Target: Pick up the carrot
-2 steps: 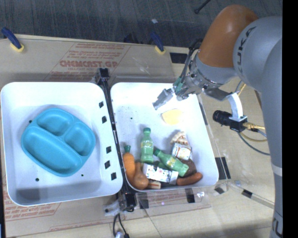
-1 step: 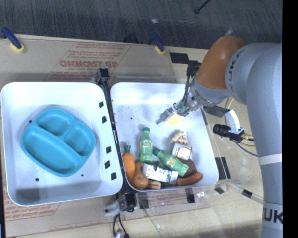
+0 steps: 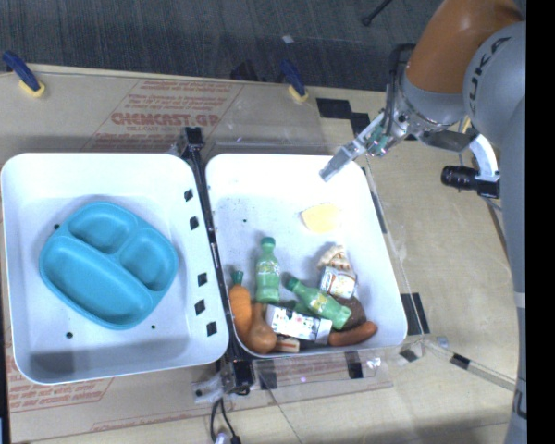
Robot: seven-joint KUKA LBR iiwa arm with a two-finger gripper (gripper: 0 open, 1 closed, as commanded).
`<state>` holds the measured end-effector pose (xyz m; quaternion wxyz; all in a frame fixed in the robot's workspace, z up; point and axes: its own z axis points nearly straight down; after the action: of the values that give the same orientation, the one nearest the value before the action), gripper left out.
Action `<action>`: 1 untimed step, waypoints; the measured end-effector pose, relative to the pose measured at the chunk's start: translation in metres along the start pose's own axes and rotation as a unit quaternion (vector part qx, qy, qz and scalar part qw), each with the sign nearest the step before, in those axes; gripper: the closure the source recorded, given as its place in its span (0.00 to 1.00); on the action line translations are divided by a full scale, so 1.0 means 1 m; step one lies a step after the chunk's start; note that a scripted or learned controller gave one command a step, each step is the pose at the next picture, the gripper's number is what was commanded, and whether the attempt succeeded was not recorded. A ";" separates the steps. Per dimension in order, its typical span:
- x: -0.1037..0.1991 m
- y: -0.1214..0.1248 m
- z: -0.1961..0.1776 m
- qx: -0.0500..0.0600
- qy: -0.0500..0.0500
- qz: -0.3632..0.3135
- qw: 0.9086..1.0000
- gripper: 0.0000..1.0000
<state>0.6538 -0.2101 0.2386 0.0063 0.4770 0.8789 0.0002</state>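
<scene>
The carrot [image 3: 240, 309] is orange with a small green top and lies along the left wall of the right bin [image 3: 259, 178], near its front corner. A brownish-orange rounded item [image 3: 260, 339] touches its lower end. My gripper [image 3: 339, 165] hangs over the back right edge of the right bin, far from the carrot and up to its right, with nothing seen in it. The grey arm with its orange band [image 3: 458, 35] comes in from the upper right.
Two green bottles [image 3: 266, 272] [image 3: 319, 302], a small printed carton [image 3: 296, 324], a can [image 3: 339, 283], a brown sausage [image 3: 352, 333] and a yellow piece [image 3: 320, 217] share the right bin. The left bin [image 3: 37, 178] holds a blue divided plate [image 3: 108, 263].
</scene>
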 end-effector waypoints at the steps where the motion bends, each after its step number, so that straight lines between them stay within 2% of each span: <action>1: 0.016 -0.018 0.147 0.007 0.006 -0.015 1.000 0.00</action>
<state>0.6317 -0.2079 0.0913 -0.0022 0.4637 0.8860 -0.0027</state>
